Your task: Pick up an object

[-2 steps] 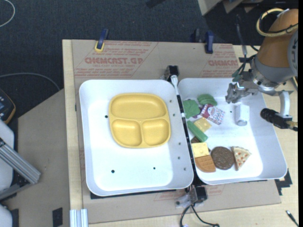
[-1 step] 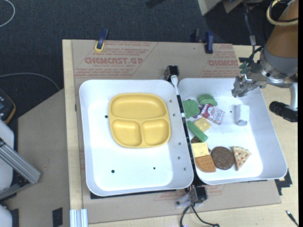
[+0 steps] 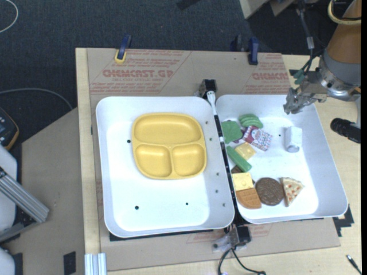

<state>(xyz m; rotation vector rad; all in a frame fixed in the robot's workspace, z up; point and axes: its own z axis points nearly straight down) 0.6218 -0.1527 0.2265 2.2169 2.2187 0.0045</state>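
"CHEMCAST" board point(image 3: 137, 72) under white bins point(image 3: 114, 171)

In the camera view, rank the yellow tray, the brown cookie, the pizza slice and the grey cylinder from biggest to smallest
1. Yellow tray, by far.
2. Brown cookie.
3. Pizza slice and grey cylinder look about alike; I won't rank them.

The claw point(image 3: 292, 107) hovers over the right bin point(image 3: 321, 171), above toy food point(image 3: 252, 165).

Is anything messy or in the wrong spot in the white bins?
Nothing looks spilled or broken. The toy food lies jumbled along the left side of the right bin, some pieces overlapping, while the yellow tray in the left bin has nothing in its compartments. The pincer hovers at the right bin's top edge.
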